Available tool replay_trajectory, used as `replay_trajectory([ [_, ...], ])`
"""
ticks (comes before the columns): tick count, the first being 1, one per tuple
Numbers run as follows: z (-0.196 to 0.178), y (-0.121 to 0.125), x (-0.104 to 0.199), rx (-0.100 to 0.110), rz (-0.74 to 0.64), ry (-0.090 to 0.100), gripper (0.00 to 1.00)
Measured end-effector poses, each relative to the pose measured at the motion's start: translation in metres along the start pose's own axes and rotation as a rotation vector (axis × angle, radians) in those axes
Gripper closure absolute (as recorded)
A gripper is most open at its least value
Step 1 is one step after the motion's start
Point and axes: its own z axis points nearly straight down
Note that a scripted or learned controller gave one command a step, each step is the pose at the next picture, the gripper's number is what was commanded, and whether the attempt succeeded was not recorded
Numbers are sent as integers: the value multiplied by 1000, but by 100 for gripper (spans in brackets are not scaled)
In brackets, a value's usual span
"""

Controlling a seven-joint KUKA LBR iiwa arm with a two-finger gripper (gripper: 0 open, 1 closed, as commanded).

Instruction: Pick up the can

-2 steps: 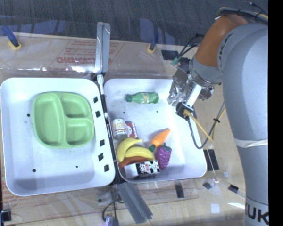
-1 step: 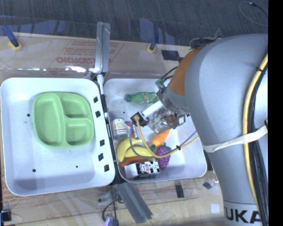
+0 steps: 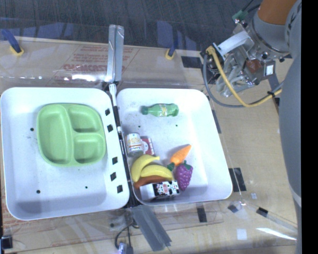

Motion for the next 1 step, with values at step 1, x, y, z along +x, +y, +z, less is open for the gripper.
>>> replay_trajectory([
  [1, 121, -111, 9, -1, 6, -4, 100],
])
